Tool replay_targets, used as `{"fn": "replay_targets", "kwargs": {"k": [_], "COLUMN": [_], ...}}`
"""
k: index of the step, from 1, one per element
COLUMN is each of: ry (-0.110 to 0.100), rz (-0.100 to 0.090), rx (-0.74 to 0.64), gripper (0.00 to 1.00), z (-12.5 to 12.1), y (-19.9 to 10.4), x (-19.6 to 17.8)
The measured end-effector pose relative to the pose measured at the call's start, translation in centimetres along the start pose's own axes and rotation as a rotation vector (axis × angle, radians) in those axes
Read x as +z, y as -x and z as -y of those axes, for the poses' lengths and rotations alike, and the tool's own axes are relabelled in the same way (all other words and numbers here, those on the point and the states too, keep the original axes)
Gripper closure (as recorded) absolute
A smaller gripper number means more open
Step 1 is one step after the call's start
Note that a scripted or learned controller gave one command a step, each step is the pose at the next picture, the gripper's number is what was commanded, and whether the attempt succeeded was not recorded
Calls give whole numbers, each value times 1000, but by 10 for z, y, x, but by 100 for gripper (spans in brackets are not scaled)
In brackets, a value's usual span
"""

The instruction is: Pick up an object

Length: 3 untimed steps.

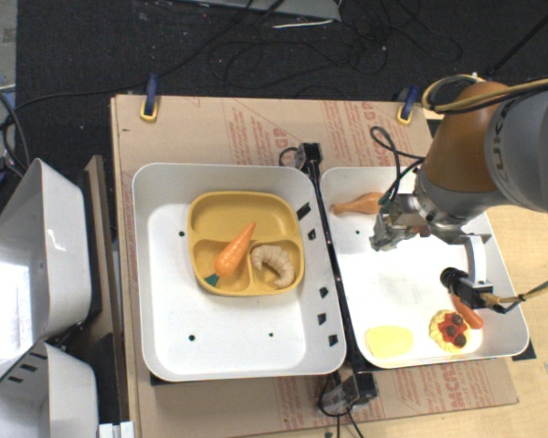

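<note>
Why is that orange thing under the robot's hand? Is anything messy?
Nothing looks spilled or broken. The orange piece just lies at the right bin's top edge, partly hidden by the gripper.

The two bins, the left bin [164,272] and the right bin [411,286], look like smooth white plastic with a soft shine. The yellow plate [205,217] looks like smooth plastic too. The carrot [235,250] looks smooth and a bit shiny. The counter [247,126] has a dull brown top like cardboard or wood. The arm [521,153] has a smooth grey shell and a shiny orange band [464,140].
</note>
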State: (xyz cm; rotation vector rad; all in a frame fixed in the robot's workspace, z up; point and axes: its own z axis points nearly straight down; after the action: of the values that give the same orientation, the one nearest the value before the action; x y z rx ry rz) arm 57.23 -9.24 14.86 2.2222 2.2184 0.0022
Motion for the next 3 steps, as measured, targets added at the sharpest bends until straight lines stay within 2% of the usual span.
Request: {"fn": "replay_targets", "kwargs": {"k": [2,3], "ry": [3,-3], "rz": [1,-1], "rx": [-6,-8], "gripper": [100,100], "z": [-11,2], "y": [-11,-58], "x": [-92,-100]}}
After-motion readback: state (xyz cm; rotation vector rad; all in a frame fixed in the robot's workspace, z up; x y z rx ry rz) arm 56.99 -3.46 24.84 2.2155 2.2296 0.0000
